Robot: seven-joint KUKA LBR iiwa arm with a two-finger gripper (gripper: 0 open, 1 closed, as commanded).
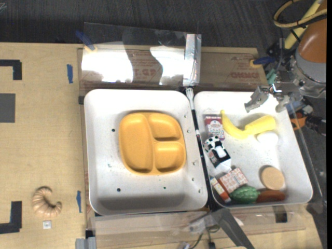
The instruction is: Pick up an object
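Note:
The right bin (303, 165) holds several objects. A yellow banana (248, 127) lies near its back, with a white rounded piece (267, 138) just beside it. A black-and-white cow toy (218, 152) and a small red-and-white packet (213, 125) sit along the left wall. At the front are a patterned box (231, 181), a green item (245, 194), a tan disc (272, 177) and a red-brown item (271, 195). My gripper (268, 102) hovers over the bin's back right corner, above and right of the banana. It is open, with nothing between its fingers.
The left bin (98, 154) holds a yellow divided plate (153, 141). A tan curled toy (46, 201) lies on the bench at the far left. Cardboard and clear plastic sheeting (155, 61) stand behind the bins. Yellow cables (298, 9) hang at the top right.

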